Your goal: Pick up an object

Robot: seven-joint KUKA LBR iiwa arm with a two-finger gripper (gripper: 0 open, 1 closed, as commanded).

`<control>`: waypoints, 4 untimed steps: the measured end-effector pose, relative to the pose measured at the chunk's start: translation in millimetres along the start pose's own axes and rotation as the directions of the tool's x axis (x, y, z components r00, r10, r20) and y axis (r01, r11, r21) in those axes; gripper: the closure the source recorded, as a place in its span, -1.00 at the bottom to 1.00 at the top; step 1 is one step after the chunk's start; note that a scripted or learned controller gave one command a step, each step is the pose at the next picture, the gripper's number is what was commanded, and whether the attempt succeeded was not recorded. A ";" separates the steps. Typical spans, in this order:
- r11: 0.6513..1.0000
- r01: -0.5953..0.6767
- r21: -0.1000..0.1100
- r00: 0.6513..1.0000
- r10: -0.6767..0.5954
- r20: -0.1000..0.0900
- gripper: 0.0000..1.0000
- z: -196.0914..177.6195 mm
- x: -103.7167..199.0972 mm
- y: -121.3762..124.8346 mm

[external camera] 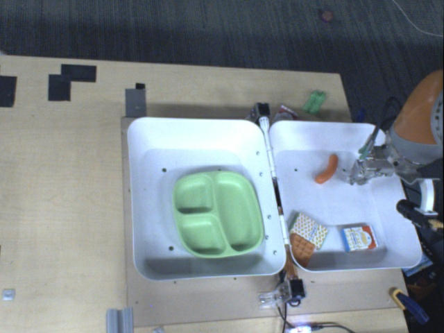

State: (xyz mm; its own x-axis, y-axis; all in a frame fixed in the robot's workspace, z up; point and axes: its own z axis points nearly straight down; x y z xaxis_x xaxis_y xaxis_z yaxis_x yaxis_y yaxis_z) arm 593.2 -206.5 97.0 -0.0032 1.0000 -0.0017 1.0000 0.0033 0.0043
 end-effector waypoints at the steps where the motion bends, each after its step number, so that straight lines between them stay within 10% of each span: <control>1: 1.000 0.001 0.001 1.000 -0.001 -0.001 -1.00 0.3 1.1 0.1; 2: 1.000 0.002 -0.001 1.000 -0.002 -0.001 -1.00 11.0 36.0 -19.1; 3: 1.000 0.006 -0.008 1.000 -0.006 0.001 1.00 -1.3 36.1 -16.8; 4: 1.000 0.002 -0.004 1.000 -0.002 0.001 1.00 -114.1 17.9 44.9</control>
